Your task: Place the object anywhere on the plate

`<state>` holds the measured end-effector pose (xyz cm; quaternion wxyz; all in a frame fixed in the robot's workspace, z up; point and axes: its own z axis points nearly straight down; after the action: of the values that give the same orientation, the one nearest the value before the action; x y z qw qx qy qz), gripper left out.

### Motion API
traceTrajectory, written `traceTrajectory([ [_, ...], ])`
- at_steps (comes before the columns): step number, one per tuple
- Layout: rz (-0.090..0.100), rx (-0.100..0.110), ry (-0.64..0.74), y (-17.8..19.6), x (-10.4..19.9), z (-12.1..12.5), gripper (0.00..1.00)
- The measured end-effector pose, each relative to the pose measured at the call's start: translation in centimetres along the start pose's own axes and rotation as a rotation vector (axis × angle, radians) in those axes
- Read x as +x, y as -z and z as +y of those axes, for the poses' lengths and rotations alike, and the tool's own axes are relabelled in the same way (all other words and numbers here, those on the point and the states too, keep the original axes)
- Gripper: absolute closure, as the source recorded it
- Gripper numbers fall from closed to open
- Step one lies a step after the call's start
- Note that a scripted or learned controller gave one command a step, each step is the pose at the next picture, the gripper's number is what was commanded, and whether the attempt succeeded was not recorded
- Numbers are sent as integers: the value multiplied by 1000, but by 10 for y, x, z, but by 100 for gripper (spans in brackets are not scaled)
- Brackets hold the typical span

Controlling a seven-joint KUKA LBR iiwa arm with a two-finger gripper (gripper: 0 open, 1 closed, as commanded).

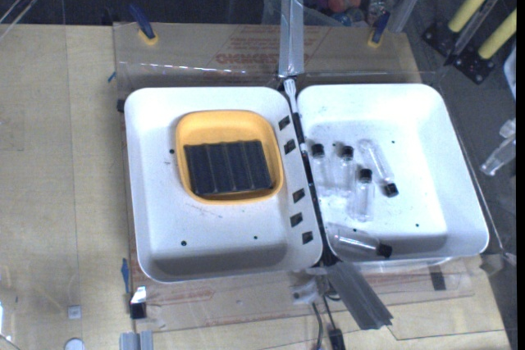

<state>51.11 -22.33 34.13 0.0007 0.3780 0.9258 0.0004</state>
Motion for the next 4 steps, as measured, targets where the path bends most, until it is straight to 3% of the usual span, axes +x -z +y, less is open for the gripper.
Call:
traceTrajectory([
  [1, 1, -1, 4, -9, 13, -11, 0],
  [2, 0, 0, 29, -44, 7, -5, 0],
  [4, 1, 0, 40, -56, 18, -16, 0],
])
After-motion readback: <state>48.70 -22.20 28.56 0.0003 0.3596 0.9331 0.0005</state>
